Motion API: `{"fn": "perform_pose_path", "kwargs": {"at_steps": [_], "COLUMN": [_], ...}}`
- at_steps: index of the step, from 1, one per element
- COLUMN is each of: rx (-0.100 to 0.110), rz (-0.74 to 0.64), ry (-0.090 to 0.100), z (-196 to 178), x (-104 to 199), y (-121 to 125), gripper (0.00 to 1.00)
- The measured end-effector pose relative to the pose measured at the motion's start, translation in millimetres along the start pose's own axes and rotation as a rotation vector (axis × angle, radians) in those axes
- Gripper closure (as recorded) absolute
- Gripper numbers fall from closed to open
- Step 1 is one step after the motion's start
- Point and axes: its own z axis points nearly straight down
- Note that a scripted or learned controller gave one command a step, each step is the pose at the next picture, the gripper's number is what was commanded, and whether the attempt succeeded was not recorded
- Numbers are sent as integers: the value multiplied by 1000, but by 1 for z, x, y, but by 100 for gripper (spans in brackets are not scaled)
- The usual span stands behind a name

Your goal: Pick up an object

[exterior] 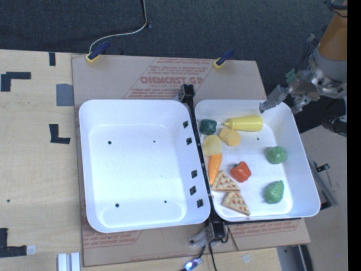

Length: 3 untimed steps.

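The right white bin holds several toy foods. A yellow corn cob lies at the far side, with a dark green piece and two yellow pieces beside it. An orange carrot, a red pepper, two green items and two wedge slices lie nearer. My gripper hangs over the bin's far right rim, just right of the corn. It is open, and nothing sits between its fingers.
The left white bin adjoins the right one along a black clamp strip. Both rest on a cardboard sheet on the wooden bench. A cable and two clips lie behind the bins.
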Motion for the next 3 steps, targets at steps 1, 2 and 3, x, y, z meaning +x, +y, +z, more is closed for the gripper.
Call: {"fn": "perform_pose_path", "kwargs": {"at_steps": [1, 2, 3], "rx": [9, -1, 36], "rz": [-5, 1, 7], "ry": [4, 0, 6], "z": [124, 154, 178], "x": [70, 76, 81], "y": [2, 11, 33], "gripper": [0, 0, 0]}}
